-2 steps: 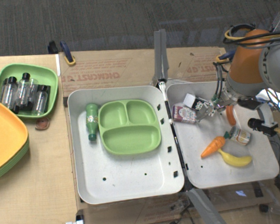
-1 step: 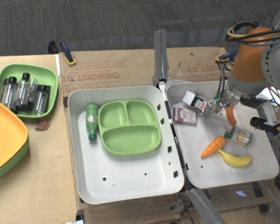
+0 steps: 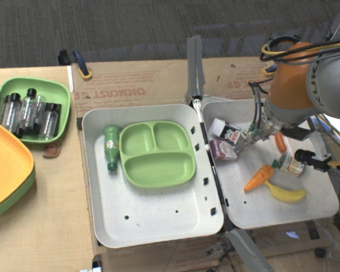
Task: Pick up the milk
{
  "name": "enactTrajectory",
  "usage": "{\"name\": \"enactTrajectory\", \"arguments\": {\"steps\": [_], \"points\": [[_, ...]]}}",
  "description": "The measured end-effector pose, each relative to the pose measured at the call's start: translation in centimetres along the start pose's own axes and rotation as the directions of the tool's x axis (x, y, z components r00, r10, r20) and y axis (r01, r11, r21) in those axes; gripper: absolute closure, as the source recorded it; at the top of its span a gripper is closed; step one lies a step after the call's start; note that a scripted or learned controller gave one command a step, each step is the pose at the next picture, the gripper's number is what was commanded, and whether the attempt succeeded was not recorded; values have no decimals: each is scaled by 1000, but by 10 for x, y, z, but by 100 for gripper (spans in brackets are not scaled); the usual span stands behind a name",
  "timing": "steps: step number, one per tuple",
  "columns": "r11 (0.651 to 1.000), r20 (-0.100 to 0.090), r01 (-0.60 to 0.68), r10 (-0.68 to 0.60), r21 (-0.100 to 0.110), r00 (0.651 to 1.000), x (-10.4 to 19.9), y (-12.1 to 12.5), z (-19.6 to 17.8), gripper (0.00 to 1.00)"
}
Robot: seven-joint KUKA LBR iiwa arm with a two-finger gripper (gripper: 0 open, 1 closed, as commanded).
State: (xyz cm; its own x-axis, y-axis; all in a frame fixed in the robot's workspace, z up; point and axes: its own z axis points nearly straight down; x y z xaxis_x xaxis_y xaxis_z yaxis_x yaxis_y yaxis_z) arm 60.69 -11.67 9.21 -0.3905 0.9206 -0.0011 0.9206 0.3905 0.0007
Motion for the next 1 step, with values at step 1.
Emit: {"name": "enactTrajectory", "arguments": {"steps": [1], "points": [[961,-1,-277,277,4,961,82,36,-98,100]]}}
